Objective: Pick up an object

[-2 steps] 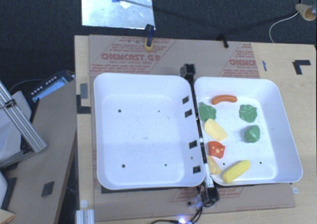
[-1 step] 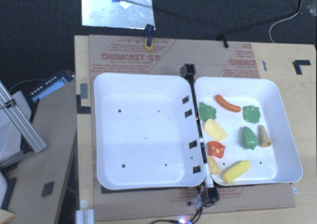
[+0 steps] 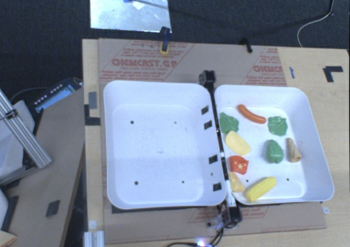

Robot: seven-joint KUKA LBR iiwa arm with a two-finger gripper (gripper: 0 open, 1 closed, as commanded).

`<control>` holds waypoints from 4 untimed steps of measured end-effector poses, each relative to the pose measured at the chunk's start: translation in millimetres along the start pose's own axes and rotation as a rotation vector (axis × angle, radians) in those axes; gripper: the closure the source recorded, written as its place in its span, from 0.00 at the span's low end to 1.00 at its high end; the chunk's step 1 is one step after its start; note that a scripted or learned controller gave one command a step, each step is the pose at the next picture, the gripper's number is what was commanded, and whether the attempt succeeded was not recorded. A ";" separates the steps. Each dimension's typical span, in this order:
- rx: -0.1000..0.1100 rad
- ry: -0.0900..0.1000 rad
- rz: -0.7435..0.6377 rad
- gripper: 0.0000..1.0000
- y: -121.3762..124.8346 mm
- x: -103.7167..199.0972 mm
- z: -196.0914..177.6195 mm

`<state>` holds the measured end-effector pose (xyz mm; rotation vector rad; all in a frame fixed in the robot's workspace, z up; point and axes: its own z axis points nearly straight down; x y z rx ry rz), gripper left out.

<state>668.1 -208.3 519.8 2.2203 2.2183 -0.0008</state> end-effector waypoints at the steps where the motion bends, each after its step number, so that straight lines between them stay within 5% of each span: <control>1: -0.002 0.000 -0.004 1.00 0.5 2.3 -16.4; 4: -0.001 0.001 -0.006 1.00 0.7 2.8 -15.5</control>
